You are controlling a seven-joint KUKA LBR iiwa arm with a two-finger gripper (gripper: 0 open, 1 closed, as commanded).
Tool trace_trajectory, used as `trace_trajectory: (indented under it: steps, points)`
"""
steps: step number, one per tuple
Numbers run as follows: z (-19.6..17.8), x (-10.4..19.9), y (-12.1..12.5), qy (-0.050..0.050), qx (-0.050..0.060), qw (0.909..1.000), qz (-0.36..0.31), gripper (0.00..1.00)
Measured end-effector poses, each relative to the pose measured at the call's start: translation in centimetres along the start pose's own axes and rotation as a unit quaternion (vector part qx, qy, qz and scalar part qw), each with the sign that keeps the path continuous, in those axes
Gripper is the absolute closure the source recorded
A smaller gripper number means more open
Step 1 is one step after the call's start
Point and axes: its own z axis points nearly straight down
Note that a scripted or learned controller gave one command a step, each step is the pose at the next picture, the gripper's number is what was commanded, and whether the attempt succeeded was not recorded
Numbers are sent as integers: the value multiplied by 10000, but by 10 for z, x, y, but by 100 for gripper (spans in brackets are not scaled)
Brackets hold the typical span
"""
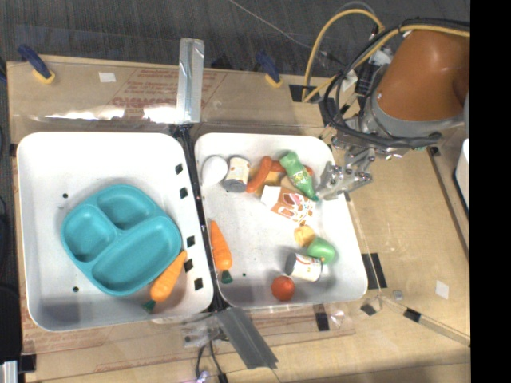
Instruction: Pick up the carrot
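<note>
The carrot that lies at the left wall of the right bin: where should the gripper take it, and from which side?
Probably grip the carrot at its thick orange middle, descending from above, fingers closing across its width. It lies flat and lengthwise beside the bin wall, so a side approach looks blocked. The gripper is at the bin's opposite edge.

Even overhead light, slightly soft focus

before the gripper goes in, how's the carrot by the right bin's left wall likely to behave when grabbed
The carrot looks like smooth toy plastic, so probably stiff, light and a bit slippery. Its tapered round body may roll or squirt out of a pinch. It lies against the right bin wall, which could block one finger.
</note>
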Motion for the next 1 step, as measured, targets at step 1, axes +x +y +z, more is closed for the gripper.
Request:
trace_trajectory:
  steps: [1]
  points:
    - [1, 11, 43, 2, 14, 10000, -46, 100]
